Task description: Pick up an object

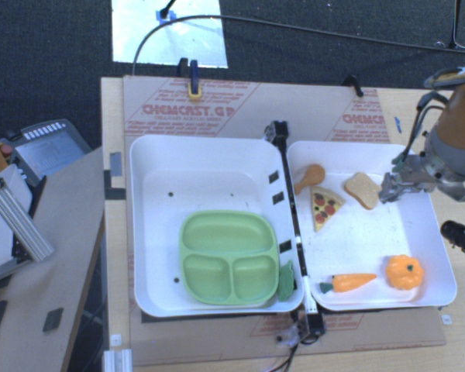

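Silver sheet point(169, 22) on dark carpet — grey pendant point(46, 146) at left

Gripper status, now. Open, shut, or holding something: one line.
Gripper: cannot be told; it sits over the right bin just right of the toast slice, with nothing visibly held.

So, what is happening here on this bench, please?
A grey robot arm reaches in over the right bin. Its gripper is low beside a toy bread slice, near the bin's far side; nothing shows between its parts yet. In that bin also lie a toy drumstick, a pizza slice, a carrot and a small orange pumpkin. The left bin holds a green divided plate.
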